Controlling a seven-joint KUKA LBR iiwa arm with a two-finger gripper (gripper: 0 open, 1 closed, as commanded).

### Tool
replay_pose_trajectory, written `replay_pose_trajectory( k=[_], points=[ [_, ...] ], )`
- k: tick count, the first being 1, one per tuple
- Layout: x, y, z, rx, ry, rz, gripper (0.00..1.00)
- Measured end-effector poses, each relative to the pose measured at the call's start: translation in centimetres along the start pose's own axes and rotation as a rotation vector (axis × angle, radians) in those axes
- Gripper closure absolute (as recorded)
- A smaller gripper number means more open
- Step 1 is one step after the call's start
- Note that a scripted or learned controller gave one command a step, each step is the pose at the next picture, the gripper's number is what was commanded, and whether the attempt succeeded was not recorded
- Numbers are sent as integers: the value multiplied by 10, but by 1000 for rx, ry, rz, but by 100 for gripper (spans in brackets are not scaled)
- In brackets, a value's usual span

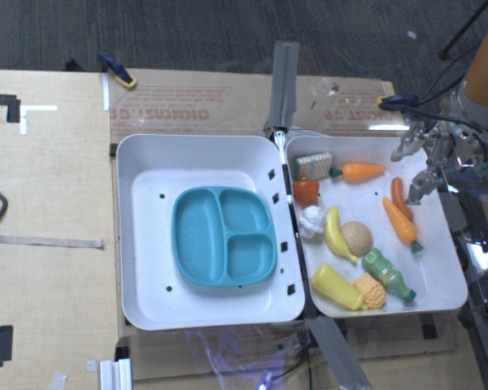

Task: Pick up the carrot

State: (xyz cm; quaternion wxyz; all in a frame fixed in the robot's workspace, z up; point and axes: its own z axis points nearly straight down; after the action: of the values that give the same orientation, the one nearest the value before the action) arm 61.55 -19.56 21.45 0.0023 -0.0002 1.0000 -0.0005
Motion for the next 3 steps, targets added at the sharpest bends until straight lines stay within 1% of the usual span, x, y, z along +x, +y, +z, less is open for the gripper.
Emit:
replay_pose_trajectory(
  k=[1, 2, 3],
  points=[
    [-29, -24, 111, 0, -1, 58, 0],
    [28, -26, 120, 0, -1, -122, 0],
    [25, -25, 109, 2, -8, -127, 100]
  ],
)
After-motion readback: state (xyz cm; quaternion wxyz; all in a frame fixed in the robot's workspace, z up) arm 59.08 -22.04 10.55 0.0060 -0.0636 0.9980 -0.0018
